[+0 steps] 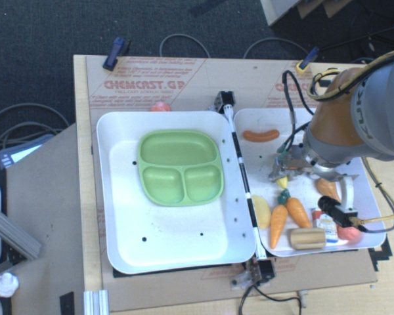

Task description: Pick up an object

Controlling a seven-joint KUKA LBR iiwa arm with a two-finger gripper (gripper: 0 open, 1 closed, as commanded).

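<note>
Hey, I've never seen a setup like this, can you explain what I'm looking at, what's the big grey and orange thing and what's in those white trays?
That is a robot arm, seen by one camera above the bench. Its end effector is lowered into the right bin, above toy food: a sausage, two carrots and a wooden-looking block, among others. The left bin holds a green divided plate. I cannot see anything gripped.

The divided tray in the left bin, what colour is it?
Light green: the divided tray shows plainly in the camera view.
</note>
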